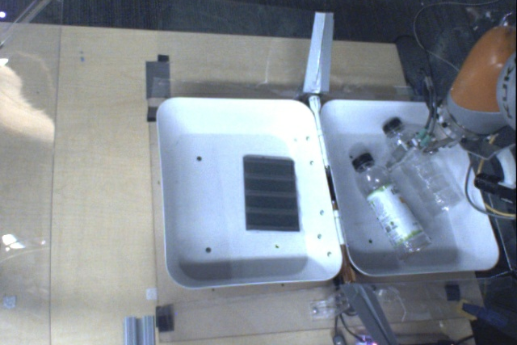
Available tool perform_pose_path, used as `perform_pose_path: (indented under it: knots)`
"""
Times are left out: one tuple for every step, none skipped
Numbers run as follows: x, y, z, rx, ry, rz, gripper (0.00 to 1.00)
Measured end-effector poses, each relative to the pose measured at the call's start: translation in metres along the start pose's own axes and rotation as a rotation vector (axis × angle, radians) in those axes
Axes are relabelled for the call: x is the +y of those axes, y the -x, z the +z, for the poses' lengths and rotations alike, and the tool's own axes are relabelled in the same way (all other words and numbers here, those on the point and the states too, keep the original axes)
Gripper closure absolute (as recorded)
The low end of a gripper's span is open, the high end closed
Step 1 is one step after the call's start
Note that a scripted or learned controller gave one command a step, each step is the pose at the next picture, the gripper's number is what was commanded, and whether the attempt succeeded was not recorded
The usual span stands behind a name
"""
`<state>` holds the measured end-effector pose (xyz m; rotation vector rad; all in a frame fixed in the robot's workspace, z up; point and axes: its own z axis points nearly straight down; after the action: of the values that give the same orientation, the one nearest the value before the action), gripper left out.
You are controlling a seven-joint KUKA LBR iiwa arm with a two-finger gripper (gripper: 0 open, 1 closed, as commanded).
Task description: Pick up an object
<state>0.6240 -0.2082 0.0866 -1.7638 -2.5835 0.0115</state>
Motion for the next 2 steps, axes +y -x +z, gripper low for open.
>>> perform_pose_path:
  knots:
    - [0.007,-0.086,-0.002,-0.016,0.025,-0.205,0.0]
    - [0.062,-0.055,-0.001,0.009,-0.02,-0.254,0.0]
